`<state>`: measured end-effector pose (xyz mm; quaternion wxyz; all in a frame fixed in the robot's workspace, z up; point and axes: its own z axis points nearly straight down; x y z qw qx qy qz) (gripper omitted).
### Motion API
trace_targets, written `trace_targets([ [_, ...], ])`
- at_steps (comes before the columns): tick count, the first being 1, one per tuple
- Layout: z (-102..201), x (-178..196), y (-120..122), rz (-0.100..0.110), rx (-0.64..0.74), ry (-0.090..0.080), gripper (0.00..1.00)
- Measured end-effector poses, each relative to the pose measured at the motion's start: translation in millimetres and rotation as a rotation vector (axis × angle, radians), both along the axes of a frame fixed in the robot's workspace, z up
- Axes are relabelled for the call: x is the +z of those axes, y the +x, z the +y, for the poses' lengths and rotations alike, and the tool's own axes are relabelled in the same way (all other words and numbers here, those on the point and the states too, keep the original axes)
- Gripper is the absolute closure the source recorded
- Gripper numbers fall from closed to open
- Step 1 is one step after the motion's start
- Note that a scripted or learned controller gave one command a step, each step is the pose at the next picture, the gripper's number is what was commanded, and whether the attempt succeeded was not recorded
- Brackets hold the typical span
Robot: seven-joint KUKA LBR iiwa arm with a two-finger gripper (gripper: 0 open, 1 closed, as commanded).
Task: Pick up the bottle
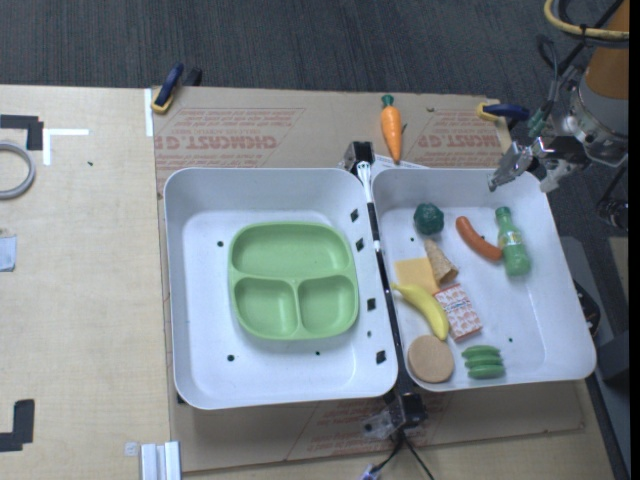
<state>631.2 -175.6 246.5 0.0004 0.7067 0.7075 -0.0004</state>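
Observation:
The bottle (514,242) is green with a white label and a pale cap. It lies flat near the right wall of the right bin (545,338), cap toward the back. My gripper (524,172) hangs above the bin's back right corner, a short way behind the bottle and clear of it. Its fingers stand open with nothing between them.
Next to the bottle lies a red sausage (478,238). The right bin also holds a dark green vegetable (429,218), a cone (440,260), cheese (413,273), a banana (425,308), a packet (459,313), a bun (431,360) and a pea pod (485,361). A green divided tray (295,280) sits in the left bin. A carrot (391,128) lies behind the bins.

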Motion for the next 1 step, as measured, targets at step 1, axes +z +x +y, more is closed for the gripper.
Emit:
trace_targets([
  [1, -0.2, 9.8, 0.5, -0.001, 0.003, -0.002, 1.0],
])
